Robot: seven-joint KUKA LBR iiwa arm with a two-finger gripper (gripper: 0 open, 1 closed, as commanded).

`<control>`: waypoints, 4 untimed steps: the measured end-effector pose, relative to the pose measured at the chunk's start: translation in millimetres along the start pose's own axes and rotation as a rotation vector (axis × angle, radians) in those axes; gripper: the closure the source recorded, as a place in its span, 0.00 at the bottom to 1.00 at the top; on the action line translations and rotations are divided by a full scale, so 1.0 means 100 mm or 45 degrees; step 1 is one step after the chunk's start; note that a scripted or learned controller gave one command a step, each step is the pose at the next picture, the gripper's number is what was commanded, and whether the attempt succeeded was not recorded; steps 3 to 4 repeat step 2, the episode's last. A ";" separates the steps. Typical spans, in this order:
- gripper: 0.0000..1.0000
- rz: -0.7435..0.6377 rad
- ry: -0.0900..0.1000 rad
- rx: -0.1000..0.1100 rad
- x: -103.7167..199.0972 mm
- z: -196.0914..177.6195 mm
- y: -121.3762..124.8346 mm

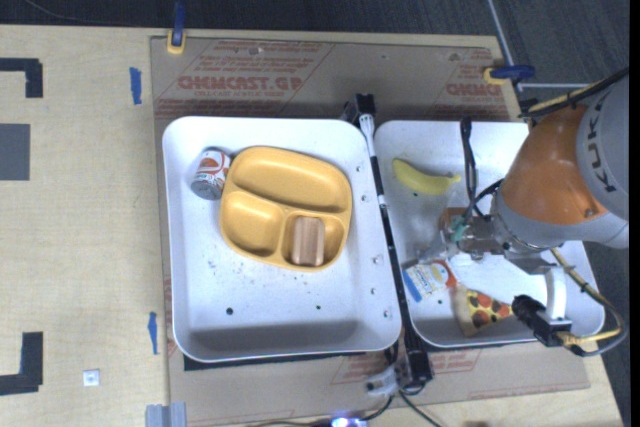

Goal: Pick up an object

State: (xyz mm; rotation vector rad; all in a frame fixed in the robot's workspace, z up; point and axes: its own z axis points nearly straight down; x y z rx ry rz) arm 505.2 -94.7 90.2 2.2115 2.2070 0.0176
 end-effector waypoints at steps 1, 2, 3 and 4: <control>1.00 0.004 -0.009 -0.009 -0.03 -0.11 0.02; 1.00 -0.005 0.007 0.021 0.58 -0.94 0.98; 1.00 -0.005 0.007 0.021 0.58 -0.94 0.98; 1.00 -0.005 0.007 0.021 0.58 -0.94 0.98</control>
